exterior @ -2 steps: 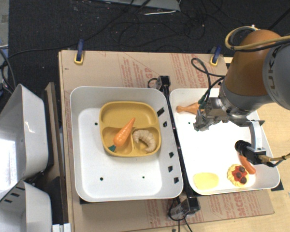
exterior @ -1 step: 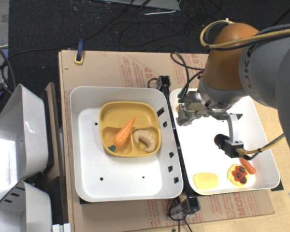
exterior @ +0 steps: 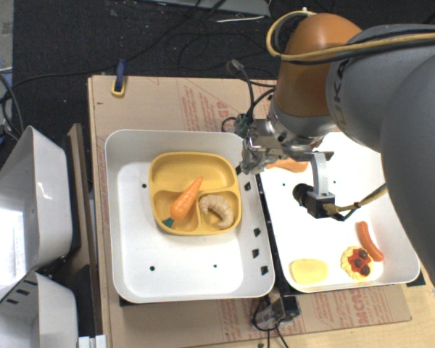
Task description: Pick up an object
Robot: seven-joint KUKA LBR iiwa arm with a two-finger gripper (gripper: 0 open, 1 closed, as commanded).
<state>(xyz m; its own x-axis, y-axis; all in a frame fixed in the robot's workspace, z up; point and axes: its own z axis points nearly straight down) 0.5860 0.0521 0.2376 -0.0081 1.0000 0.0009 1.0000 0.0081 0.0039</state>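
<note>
White plastic, shallow and round-cornered: left bin (exterior: pixel 130 267) and right bin (exterior: pixel 312 238) sit side by side on a brown board worktop (exterior: pixel 167 100) with faded red print.

Left bin: matte yellow plate (exterior: pixel 167 169), rounded-square with three moulded compartments. A tapered orange carrot (exterior: pixel 186 198) lies aslant from the lower left compartment up toward the dividers, green stub at its low end. Beside it, in the lower right compartment, sits a pale curled piece (exterior: pixel 217 210), ridged and crescent-shaped.

Right bin: along the near edge lie a flat pale-yellow disc (exterior: pixel 308 270) and a small round tart (exterior: pixel 359 262) with red and dark specks. A glossy red-orange sausage (exterior: pixel 370 241) sits just beside the tart, near the right wall. An orange scrap (exterior: pixel 293 167), flat and smooth, shows partly from under the wrist at the far end.

Grey arm (exterior: pixel 391 100), smooth-shelled with an orange domed band, reaches in from the right. Metal jaws hang over the seam between the bins, close to the plate's far right corner. Cannot tell how far apart they stand; nothing visible between them.
</note>
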